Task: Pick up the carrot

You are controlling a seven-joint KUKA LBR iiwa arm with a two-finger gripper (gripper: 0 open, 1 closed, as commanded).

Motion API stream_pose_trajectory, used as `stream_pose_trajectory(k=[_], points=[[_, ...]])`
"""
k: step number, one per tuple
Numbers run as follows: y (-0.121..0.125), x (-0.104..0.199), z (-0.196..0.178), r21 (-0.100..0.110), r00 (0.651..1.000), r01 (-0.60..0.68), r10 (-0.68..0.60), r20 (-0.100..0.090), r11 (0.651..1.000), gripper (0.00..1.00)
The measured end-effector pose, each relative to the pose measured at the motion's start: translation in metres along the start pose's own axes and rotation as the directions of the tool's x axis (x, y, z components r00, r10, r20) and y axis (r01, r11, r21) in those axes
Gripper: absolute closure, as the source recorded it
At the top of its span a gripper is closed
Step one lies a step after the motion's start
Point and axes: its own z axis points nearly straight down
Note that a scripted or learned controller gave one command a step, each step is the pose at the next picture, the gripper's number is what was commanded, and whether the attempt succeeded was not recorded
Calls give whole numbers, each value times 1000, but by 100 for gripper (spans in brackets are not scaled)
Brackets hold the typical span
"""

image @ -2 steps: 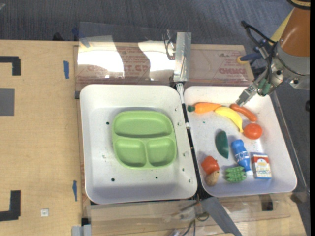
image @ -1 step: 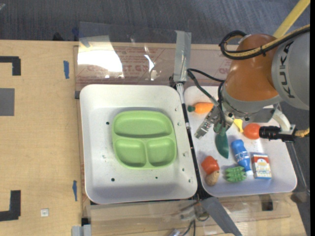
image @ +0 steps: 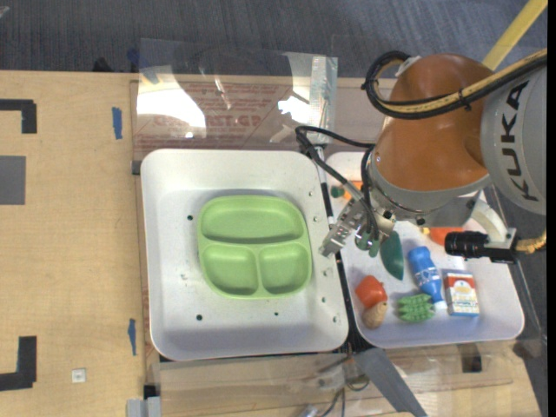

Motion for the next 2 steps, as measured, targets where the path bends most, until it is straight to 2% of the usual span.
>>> stream_pose_trajectory(k=[1, 2], points=[[-40, -30, 49, 7, 930, 366, -366, -10, 930, 100], [-87, -63, -116, 5, 822, 569, -569, 5, 822, 100]])
